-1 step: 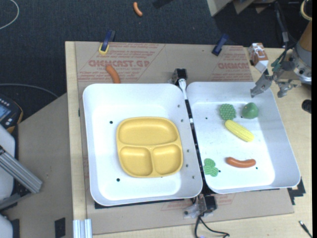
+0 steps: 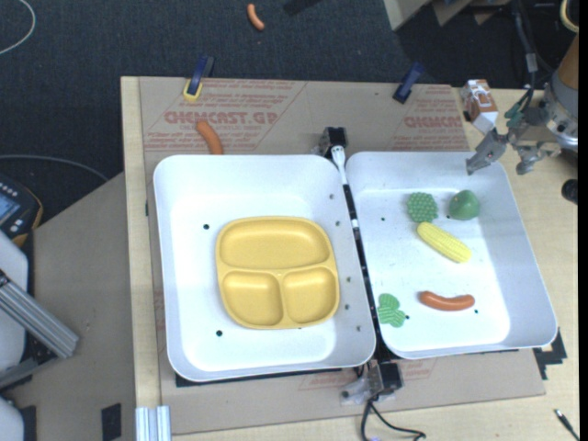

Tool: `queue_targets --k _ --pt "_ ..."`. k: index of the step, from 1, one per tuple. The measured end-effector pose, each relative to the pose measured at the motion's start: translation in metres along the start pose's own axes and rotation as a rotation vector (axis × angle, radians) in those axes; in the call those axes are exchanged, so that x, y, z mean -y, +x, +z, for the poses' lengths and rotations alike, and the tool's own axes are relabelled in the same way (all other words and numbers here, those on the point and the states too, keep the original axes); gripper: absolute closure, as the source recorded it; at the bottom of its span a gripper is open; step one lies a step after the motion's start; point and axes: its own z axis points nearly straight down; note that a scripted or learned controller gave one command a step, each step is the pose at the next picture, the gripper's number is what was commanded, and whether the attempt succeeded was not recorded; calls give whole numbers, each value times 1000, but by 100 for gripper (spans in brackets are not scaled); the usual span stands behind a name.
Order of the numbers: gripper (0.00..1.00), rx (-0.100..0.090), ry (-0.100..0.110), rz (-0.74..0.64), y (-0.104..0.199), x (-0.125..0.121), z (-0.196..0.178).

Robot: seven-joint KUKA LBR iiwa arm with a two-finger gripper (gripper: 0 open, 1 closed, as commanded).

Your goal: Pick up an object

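In the right white bin (image 2: 524, 274), nearest, lie a leafy green plastic vegetable (image 2: 390, 310) and a red-orange toy sausage (image 2: 446, 300). Farther in lie a yellow toy corn cob (image 2: 444, 243), then a green toy broccoli head (image 2: 422, 207) and a rounded green toy vegetable (image 2: 464, 205). The left white bin (image 2: 179, 246) holds a yellow three-compartment plastic tray (image 2: 276, 271). At the right bin's far right corner hangs the hand (image 2: 503, 152), released and holding nothing, above the rim. Nothing appears picked yet; the whole grasp remains. The rounded green piece lies closest, with bare floor around it, though the far wall is near.
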Motion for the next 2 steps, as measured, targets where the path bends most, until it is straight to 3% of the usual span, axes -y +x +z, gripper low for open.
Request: queue_targets --k 2 --pt "0 -1 5 -2 7 -9 98"
